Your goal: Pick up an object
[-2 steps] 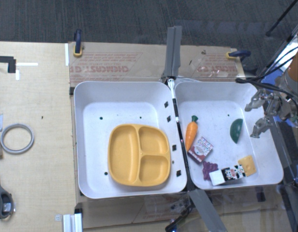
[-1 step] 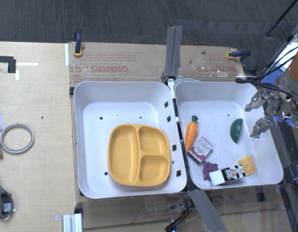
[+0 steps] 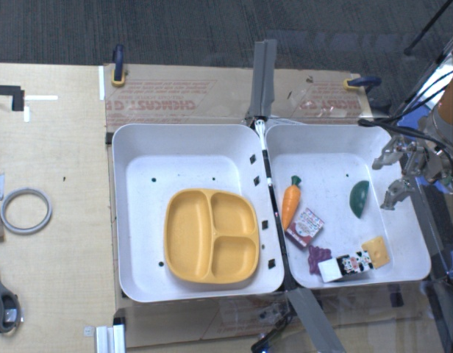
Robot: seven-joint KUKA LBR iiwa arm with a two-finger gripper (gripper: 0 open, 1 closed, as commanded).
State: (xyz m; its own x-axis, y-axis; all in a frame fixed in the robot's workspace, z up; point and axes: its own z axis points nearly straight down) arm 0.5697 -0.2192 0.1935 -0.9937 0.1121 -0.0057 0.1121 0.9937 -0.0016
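Objects for picking lie in the right-hand shallow white bin (image 3: 403, 263): orange toy carrot (image 3: 290, 200), small red packet (image 3: 306, 226), green rounded piece (image 3: 359, 198). Metal two-finger gripper (image 3: 394, 176) hangs spread and empty beside the green piece; descending straight over it looks best.

End effector (image 3: 395, 175) open, fingers spread
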